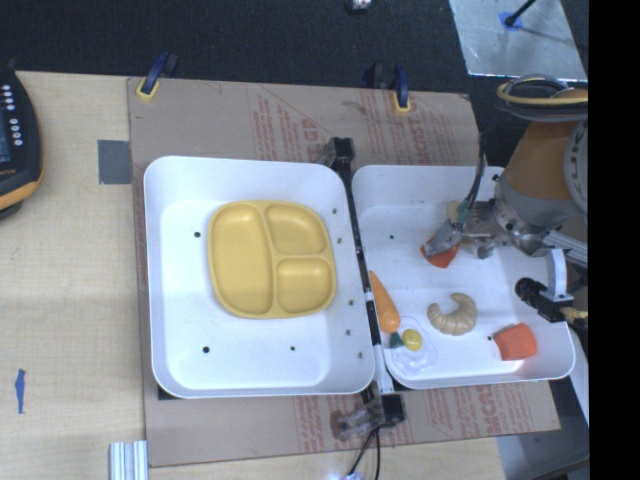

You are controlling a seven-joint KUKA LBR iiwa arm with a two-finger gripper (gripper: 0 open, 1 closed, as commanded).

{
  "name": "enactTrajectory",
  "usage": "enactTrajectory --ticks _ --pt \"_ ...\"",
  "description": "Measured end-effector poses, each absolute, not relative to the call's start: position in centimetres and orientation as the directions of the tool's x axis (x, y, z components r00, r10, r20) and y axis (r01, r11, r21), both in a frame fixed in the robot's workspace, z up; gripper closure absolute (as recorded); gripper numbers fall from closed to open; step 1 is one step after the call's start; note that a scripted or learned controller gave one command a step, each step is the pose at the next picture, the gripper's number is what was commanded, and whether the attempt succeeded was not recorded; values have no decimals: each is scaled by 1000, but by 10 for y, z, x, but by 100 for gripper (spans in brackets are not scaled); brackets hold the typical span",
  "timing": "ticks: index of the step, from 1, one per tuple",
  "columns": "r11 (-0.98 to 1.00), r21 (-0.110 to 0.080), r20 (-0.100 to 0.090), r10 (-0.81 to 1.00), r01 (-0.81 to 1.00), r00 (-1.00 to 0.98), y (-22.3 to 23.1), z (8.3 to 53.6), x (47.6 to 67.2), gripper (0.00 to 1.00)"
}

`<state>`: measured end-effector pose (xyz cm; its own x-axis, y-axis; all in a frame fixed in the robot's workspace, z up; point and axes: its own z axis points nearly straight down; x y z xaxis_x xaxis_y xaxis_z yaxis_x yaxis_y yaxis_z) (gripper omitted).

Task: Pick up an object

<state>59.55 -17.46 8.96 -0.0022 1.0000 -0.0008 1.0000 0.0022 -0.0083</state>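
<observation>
— Where the arm comes in from the right, what is at the gripper (pixel 447 246)?

— A small red-orange piece (pixel 439 256) sits between its narrowed fingers, low over the right bin (pixel 400 190).

— And the others?

— A croissant (pixel 453 314), an orange block (pixel 516 342), and a carrot (pixel 383 303) (against the left wall). A yellow divided plate (pixel 271 259) fills the left bin (pixel 170 278).

Two white bins: the left bin (pixel 180 268) holds a pale yellow divided plate (pixel 270 258); the right bin (pixel 400 193) holds an orange carrot (pixel 384 303), a tan croissant (pixel 454 314), an orange-red block (pixel 516 342), a yellow-and-green small item (pixel 409 341) and a red-orange piece (pixel 439 256). The arm (pixel 545 168) is grey with an orange band. Brown cardboard (pixel 290 118) carries faded red print. Blue-and-yellow clamps (pixel 154 76) sit at the upper edge.
</observation>
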Motion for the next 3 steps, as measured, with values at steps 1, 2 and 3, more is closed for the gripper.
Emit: enactTrajectory --ticks 1,2,3 --pt "8 0 -1 1000 1000 -8 -157 92 624 0" --pt "5 -9 2 1000 1000 -5 -125 91 582 0" --pt "4 -5 -1 1000 1000 -4 -128 102 584 100"
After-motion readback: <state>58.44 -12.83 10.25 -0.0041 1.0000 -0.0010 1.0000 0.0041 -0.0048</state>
